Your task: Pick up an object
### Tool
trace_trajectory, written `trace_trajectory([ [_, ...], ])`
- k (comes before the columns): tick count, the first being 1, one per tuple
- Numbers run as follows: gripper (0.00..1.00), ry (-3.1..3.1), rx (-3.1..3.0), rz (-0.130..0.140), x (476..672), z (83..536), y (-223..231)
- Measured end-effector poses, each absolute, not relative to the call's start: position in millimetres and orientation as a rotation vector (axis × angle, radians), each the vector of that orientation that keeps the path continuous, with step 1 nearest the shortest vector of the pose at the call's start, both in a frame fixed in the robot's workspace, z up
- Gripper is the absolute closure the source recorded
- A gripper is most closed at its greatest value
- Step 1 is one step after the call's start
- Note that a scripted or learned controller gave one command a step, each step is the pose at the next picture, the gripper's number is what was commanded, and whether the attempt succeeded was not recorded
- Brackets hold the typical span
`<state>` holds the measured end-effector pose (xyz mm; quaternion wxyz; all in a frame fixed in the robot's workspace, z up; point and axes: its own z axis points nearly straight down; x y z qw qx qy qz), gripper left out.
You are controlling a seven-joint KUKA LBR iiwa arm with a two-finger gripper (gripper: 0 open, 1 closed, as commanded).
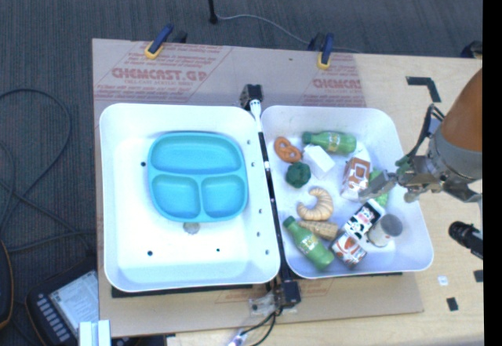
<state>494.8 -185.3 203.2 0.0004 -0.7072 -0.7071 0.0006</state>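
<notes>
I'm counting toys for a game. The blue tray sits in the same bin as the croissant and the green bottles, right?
Not quite. The camera view shows the blue tray in the left bin. The croissant and the green bottles lie in the right bin.

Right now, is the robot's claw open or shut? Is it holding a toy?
Gripper: over the right bin, beside the little carton. Open or shut cannot be told, and no toy is seen in it.

Grey arm [459,140] with orange band, reaching in from the right, gripper [396,180] low.
</notes>
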Motion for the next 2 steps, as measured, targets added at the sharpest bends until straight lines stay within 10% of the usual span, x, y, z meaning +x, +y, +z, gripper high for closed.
trace_trajectory([
  [1, 0.00, -2.220, -2.222, 0.001, 485.4, 107.5, -163.7],
  [2, 1.00, -2.219, -2.222, 0.002, 485.3, 116.8, -163.7],
])
